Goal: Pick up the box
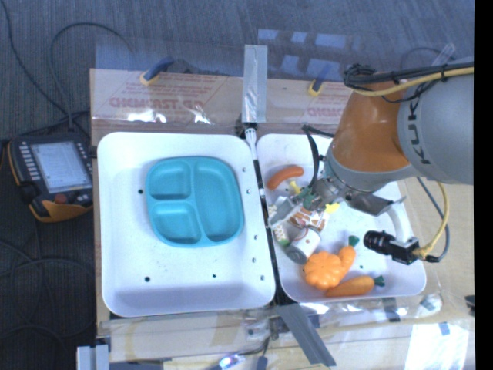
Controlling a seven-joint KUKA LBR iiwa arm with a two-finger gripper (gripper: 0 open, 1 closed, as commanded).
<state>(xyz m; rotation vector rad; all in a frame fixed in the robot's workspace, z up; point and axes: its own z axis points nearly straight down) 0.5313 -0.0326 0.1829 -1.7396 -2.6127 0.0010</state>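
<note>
Now, label by label:
Gripper (314, 200): hanging low over the clutter in the right bin (408, 284), seemingly lining up on the box; open or closed, cannot tell.
Box (306, 220): lying centre-right of the frame, just beneath the gripper, touching neighbouring toys.
Box axis: apparently running lower-left to upper-right, tilting.
Left bin (115, 284): carrying a blue plate (192, 200), probably waiting as a drop-off.

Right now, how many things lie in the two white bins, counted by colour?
Blue: 1, the plate in the left bin.
Orange: 4, the sausage, pumpkin and two carrots in the right bin.
Mixed colours: 1, the box.
White: 1, the cup.
Total: 7.
</note>
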